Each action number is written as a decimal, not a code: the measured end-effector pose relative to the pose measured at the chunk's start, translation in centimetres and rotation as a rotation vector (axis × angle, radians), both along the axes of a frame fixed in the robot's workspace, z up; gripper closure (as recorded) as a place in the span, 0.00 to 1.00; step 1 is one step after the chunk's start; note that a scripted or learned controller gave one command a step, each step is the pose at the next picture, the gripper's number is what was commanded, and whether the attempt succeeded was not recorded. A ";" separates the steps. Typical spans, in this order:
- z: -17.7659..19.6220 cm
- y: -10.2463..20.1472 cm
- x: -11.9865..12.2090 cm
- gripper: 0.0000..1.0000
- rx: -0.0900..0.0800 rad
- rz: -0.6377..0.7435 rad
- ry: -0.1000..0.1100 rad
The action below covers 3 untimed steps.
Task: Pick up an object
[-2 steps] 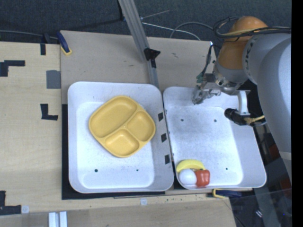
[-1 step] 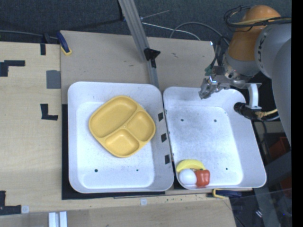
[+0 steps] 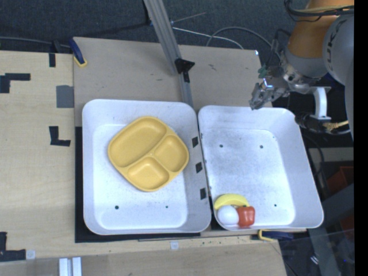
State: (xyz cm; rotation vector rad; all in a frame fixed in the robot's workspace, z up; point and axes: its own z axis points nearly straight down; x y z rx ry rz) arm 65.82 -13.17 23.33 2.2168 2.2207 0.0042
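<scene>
The grey robot arm with the orange band (image 3: 319,27) is reaching in from the right side. Its small two-finger gripper (image 3: 260,98) is hanging over the far rim of the right shallow white bin (image 3: 299,154), at the top corner of that bin. Nothing is showing between its tips, so it is not carrying anything. It is too small and dark to tell how wide it is standing.

The things to pick are sitting a long way off from it. They are bunched in the near left corner of the right bin, touching each other: a small yellow curved toy like a banana (image 3: 231,199), a round white ball like an egg (image 3: 228,215) just under it, and a small red blocky toy (image 3: 246,216) beside the ball. From the gripper they are lying down the picture and a little to the left, well apart from it, across the bare floor of the bin. The yellow toy is lying with its long side going left to right.

The left shallow white bin (image 3: 92,154) is holding a yellow plastic plate with three sections (image 3: 148,153). It is lying flat, turned at a slant, near the middle of that bin.

I think the right bin's little pile is nearer to the arm, but it is crowded and pressed into the corner, so grabbing one thing could be tricky.
</scene>
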 end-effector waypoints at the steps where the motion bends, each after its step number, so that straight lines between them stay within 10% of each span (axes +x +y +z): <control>1: 0.4 5.1 -1.6 1.00 0.002 0.004 0.007; 3: 0.9 15.3 -1.7 1.00 0.002 0.004 0.005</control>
